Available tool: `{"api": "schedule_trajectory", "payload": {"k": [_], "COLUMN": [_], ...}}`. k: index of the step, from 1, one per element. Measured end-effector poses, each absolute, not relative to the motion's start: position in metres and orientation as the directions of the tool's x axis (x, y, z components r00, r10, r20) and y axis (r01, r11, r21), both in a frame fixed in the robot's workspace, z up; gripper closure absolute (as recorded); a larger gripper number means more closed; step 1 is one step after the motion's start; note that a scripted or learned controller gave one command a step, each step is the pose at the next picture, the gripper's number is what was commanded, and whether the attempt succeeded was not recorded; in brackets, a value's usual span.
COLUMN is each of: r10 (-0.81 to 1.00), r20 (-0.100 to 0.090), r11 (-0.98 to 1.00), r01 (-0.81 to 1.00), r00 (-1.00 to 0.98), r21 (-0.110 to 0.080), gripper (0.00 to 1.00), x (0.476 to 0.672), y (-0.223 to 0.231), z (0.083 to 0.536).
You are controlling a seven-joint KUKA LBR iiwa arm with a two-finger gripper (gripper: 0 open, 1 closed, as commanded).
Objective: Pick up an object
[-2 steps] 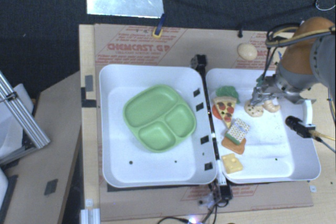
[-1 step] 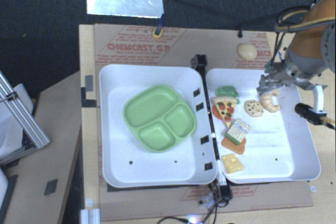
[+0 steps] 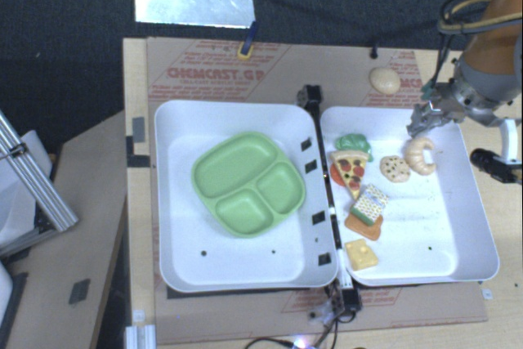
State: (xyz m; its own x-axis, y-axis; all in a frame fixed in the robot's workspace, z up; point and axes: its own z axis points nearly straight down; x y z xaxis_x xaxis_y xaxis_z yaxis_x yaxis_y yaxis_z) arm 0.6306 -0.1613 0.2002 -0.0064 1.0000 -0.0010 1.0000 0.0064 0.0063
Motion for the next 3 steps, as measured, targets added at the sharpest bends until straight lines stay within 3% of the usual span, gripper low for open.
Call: {"api": "schedule_trajectory", "payload": {"k": [1, 3], "r10": [1.000, 1.000], "r20": [-0.001, 0.001], "r11": [0.007, 0.008], "r01": [1.000, 1.000], "r00": [-0.007, -0.008], "r21": [0.005, -0.001], "gripper": [1.00, 1.00], "x": [0.632, 0.593], "y": [-0.161, -0.073], "z": [0.226, 0.216]}}
